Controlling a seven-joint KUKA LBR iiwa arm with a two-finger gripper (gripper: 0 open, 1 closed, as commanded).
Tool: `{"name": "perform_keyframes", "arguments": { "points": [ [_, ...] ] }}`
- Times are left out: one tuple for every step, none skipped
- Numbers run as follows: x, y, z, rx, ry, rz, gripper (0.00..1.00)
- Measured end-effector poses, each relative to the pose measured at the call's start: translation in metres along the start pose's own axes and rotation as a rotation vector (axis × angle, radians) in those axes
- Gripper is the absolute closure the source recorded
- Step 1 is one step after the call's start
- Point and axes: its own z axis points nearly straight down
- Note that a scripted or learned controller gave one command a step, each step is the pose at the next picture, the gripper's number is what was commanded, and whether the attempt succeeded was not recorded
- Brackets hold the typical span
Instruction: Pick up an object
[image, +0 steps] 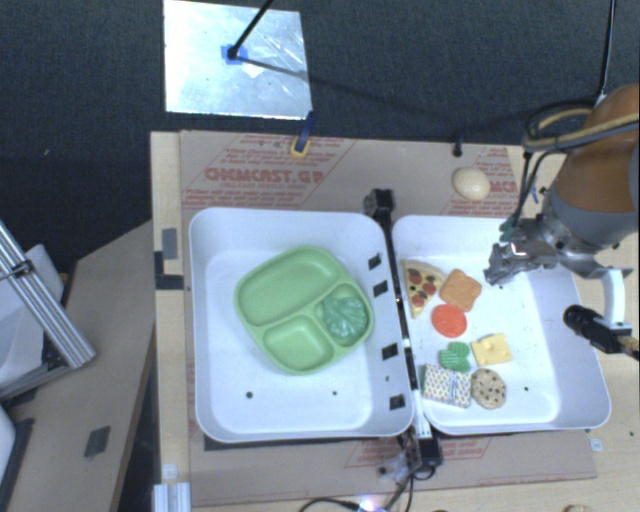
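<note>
Poised above right bin's (570, 395) far edge, near toy foods (456, 325) clustered toward its left side. Gripper (503, 262) jaw state: cannot tell. Likely lining up a pick.

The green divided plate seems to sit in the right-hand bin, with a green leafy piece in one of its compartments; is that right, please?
Not quite: the camera view shows the green divided plate in the left bin, not the right one. The green leafy piece does lie in one of its compartments.
</note>
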Motion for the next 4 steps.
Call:
{"name": "perform_keyframes", "arguments": {
  "points": [
    [0.032, 0.036, 0.008, -0.001, 0.0, -0.002, 1.0],
    [0.067, 0.071, 0.011, -0.002, 0.001, -0.003, 1.0],
    [0.072, 0.08, 0.01, -0.001, 0.0, -0.001, 1.0],
    [0.066, 0.077, 0.006, 0.001, 0.0, 0.005, 1.0]
  ]
}}
